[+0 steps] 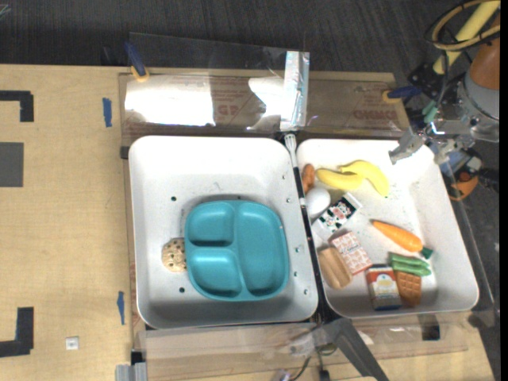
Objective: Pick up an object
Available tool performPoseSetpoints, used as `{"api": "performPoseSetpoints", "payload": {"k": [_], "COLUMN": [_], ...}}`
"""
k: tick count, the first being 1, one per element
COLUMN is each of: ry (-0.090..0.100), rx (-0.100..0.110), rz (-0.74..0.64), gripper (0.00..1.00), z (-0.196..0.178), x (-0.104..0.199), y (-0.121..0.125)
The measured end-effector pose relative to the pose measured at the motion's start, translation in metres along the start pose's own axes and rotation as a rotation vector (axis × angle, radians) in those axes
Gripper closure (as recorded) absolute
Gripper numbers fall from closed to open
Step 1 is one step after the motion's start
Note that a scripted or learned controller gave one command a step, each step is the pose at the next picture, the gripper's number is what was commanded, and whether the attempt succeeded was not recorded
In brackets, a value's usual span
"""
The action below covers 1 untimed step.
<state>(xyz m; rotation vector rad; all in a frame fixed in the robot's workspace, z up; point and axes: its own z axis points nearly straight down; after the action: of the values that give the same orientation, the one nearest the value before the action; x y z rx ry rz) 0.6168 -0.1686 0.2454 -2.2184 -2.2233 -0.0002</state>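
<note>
Nearest the camera, in the right bin (456,292), a small red and white carton (384,286) lies by the front wall, touching an orange waffle-like toy (409,286) on its right. A green leafy piece (412,264) lies across the top of that toy. Left of the carton, a tan bread roll (334,267) lies close to the wall between the bins, and a pink patterned packet (350,251) rests against it.

In the left bin (151,165), a teal divided plate (236,248) takes up the front middle. A round cookie (174,254) sits just beside the plate's left edge.

Further back in the right bin, an orange carrot (396,235) lies slanted, apart from the packet. A black and white card pack (340,212) sits near the dividing wall, and a white egg (317,202) touches its far left side. Behind them, a yellow banana (358,177) lies across the bin, with a small orange piece (308,176) to its left.

The gripper (403,151) hovers over the right bin's far right corner, near the banana's right end but apart from it. Nothing is seen in its grasp; it is too blurred to tell whether it is clenched or released. The pickable objects all lie in the bins.

Beyond the bins, a clear plastic panel (214,94) stands on the bench (55,213).
</note>
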Motion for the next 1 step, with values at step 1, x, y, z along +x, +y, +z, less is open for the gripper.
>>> {"api": "performPoseSetpoints", "payload": {"k": [1], "ry": [-0.002], "rx": [-0.003], "rz": [0.255], "gripper": [0.0], "z": [0.001], "x": [-0.0202], "y": [0.02]}}
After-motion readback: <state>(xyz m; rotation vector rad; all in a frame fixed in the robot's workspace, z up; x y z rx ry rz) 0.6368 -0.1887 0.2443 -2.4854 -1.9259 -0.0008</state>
